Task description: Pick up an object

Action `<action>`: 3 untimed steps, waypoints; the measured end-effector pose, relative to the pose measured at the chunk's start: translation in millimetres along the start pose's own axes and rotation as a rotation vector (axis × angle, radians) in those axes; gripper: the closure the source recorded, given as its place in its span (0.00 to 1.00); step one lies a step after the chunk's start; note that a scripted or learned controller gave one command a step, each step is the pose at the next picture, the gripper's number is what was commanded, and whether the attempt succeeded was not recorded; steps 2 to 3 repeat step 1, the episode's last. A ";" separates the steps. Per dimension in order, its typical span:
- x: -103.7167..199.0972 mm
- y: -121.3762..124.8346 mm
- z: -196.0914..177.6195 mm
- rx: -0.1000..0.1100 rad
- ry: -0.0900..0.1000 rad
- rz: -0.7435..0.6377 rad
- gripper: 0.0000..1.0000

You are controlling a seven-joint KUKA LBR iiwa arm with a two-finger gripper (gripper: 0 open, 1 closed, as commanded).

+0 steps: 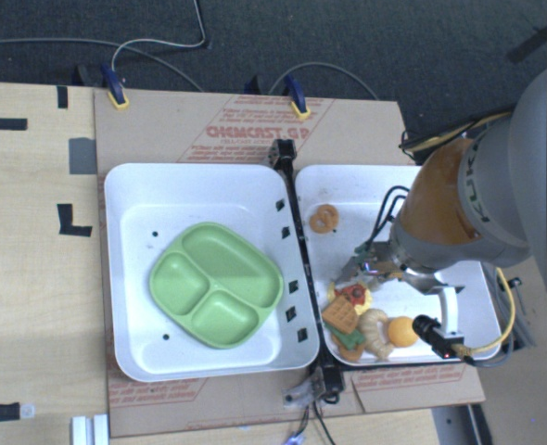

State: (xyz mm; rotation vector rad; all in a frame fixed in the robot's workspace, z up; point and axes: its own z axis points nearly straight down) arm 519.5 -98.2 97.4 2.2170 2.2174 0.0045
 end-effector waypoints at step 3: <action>40.8 36.5 -86.8 0.006 0.002 -0.001 1.00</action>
